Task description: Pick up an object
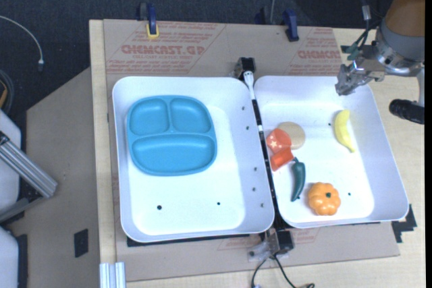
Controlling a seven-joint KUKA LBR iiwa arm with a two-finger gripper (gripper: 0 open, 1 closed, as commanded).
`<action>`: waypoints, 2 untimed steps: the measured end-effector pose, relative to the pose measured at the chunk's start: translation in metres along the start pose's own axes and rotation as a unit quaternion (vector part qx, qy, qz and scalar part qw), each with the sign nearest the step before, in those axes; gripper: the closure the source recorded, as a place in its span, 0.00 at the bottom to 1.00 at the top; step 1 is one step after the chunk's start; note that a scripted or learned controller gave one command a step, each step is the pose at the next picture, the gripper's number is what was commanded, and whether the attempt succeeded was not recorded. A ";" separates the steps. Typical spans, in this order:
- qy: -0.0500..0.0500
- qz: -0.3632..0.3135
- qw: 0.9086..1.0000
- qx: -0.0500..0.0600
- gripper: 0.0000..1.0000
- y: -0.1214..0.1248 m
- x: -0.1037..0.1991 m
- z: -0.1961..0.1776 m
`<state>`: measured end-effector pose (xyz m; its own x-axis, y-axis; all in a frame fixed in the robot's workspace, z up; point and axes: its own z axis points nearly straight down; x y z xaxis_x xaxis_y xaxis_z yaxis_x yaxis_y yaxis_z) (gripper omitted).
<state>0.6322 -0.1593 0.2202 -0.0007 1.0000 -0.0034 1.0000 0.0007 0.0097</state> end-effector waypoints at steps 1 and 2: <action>0.001 0.000 1.000 0.003 1.00 0.001 0.000 -0.007; 0.003 -0.002 1.000 0.006 1.00 -0.007 0.051 -0.017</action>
<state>0.6248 -0.1078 0.2371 -0.0053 1.0000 0.0025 1.0000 0.0053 -0.0014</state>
